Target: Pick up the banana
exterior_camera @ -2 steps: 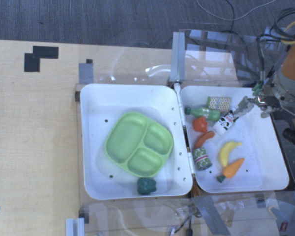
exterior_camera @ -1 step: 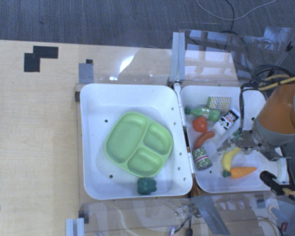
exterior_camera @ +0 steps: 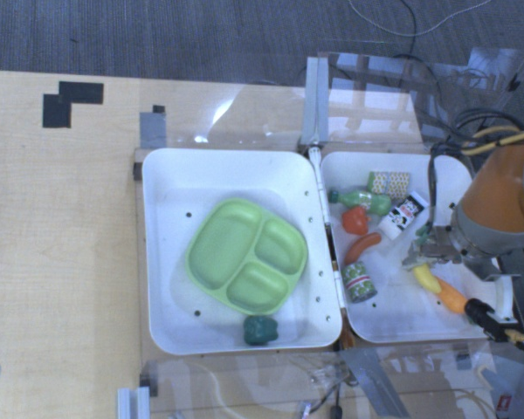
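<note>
Banana [exterior_camera: 425, 277] sits in the right bin [exterior_camera: 393, 321], just under the gripper [exterior_camera: 432, 253], long axis running upper-left to lower-right and end-on to a carrot [exterior_camera: 451, 298] near the right wall. Left bin [exterior_camera: 162, 260] holds a green tray [exterior_camera: 248, 256] and a dark green lump [exterior_camera: 260, 329] by its front edge; bare floor lies front-centre of the right bin. Can't tell the gripper's opening or whether it has anything.

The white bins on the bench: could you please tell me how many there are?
2. The left bin holds a green divided plate and a dark green item; the right bin holds the small toy foods. The arm overhangs the right bin, possibly hiding something.
</note>
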Controlling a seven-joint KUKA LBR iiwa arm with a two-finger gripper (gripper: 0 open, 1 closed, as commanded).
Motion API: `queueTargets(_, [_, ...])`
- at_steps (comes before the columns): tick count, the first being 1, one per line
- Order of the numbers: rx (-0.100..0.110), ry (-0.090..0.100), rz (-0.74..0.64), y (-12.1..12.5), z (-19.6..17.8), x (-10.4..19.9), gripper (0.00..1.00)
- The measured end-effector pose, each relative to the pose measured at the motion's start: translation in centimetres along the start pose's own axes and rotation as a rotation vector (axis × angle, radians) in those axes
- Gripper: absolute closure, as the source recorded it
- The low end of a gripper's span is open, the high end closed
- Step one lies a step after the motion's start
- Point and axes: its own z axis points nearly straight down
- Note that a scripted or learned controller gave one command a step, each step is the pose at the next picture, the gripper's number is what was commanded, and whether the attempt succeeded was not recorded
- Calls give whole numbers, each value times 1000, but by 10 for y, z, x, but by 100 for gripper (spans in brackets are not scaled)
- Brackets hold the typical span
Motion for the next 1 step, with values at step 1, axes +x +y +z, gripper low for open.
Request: queueTargets(1, [11, 0, 25, 17, -108, 22, 100])
